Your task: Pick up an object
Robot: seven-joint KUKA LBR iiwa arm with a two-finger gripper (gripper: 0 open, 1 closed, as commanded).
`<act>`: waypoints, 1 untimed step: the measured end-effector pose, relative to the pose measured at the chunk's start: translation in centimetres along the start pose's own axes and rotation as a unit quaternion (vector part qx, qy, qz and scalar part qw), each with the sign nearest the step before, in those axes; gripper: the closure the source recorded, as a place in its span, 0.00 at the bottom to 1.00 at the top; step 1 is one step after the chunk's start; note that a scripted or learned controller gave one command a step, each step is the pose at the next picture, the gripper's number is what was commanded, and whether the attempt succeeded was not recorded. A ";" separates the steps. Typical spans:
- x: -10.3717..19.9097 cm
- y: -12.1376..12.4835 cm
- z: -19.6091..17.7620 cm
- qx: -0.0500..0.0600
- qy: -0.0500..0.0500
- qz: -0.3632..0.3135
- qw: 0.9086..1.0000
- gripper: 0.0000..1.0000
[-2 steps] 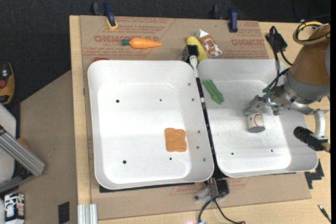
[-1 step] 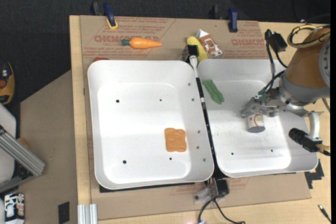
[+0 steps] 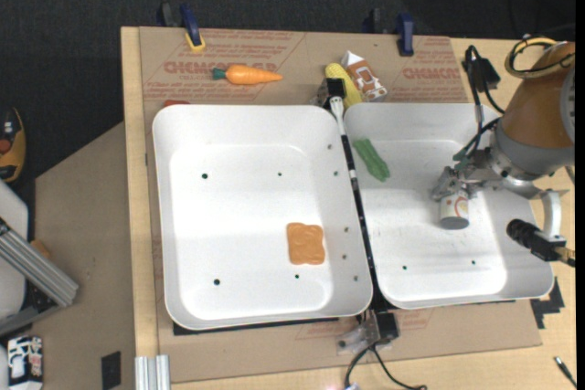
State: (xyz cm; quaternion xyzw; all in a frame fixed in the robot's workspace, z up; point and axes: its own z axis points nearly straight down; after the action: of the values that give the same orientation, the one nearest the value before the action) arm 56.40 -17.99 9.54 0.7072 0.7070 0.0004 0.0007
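Note:
In the right bin (image 3: 411, 279) my gripper (image 3: 454, 196) is down near the floor at the right middle, with a small grey cylinder-like object (image 3: 453, 212) right beneath its tip. A green pickle-shaped object (image 3: 372, 158) lies at that bin's upper left, well left of the gripper. An orange waffle-like square (image 3: 306, 244) rests in the left bin (image 3: 183, 224), lower right part. The arm (image 3: 539, 119) comes in from the right edge.
On the bench behind the bins lie a toy carrot (image 3: 247, 75) and a yellow and orange-white clutter of items (image 3: 355, 81). Blue clamps (image 3: 192, 27) hold the board's far edge. Cables (image 3: 480, 78) hang by the arm.

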 end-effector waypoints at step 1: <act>10.2 7.4 -9.6 -0.008 0.001 -0.007 1.000 1.00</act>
State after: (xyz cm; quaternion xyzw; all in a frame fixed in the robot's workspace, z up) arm 63.82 -7.75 19.20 0.7023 0.7119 0.0068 0.0052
